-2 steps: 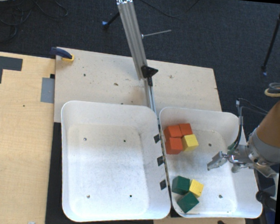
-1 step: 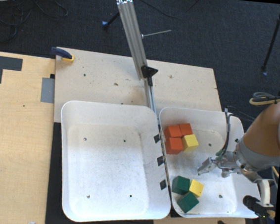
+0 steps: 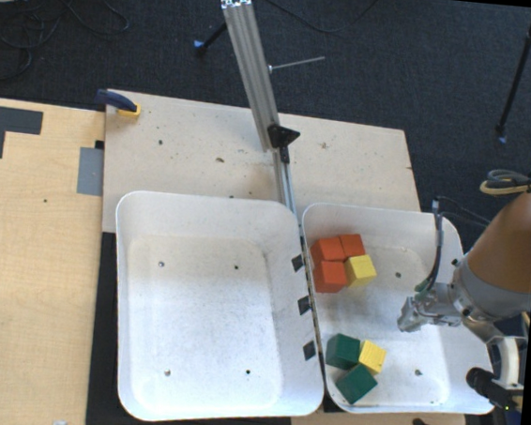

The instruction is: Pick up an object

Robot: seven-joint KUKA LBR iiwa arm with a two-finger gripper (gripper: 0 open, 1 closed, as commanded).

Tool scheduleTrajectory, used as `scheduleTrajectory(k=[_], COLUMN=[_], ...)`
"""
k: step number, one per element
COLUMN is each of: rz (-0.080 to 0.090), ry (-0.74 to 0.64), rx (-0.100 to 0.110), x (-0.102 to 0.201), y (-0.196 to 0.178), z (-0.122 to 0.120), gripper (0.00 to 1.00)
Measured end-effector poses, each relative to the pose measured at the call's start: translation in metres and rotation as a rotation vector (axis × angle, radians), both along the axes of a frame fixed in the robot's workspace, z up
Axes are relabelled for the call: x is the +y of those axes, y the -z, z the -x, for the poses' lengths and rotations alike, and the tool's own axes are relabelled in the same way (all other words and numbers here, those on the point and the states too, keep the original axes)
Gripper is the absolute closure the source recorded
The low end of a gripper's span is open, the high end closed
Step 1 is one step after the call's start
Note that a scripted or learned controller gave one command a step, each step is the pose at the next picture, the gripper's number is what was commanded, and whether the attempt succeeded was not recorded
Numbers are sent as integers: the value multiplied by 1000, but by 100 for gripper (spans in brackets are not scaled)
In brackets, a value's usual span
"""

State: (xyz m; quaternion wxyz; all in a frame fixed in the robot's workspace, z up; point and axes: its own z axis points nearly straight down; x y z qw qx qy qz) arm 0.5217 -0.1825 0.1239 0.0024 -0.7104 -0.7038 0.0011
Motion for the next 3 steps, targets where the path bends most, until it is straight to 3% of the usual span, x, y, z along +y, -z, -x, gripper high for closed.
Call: scheduleTrajectory(k=[2,3], rz=[3,1], ry=[-10,-11], rx=[-9,-4], x=[1,0], y=[-108,-116], z=[10,10], gripper=[100,100])
